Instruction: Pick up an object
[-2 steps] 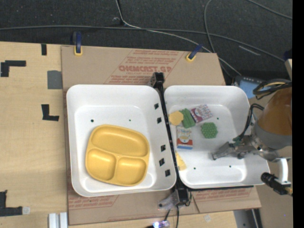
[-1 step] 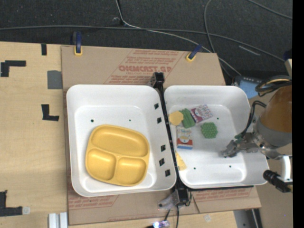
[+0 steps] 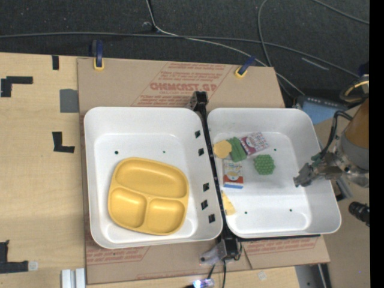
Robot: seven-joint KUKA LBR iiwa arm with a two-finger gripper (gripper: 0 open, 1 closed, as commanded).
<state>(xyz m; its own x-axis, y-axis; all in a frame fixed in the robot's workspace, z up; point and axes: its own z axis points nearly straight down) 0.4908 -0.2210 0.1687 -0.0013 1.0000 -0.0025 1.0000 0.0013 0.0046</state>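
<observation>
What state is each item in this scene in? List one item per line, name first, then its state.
Yellow tray: upright, flat in the left bin.
Green knobbly ball: loose in the right bin, untouched.
Yellow disc: lying flat by the divider.
Small carton: lying flat.
Pink packet: lying flat.
End effector: over the right bin's right edge, holding nothing visible.

Lighting is even and moderately bright, from overhead. The two white bins (image 3: 96, 179) read near overexposed, their floors pale and low in contrast. The yellow tray (image 3: 149, 195) carries soft highlights along its ridges. Shadows are faint and short, lying under the bin rims. The dark backdrop (image 3: 180, 5) at the top is underexposed and grainy. Overall sharpness is modest; the small items in the right-hand bin are soft, and the arm (image 3: 360, 137) is slightly blurred.
</observation>
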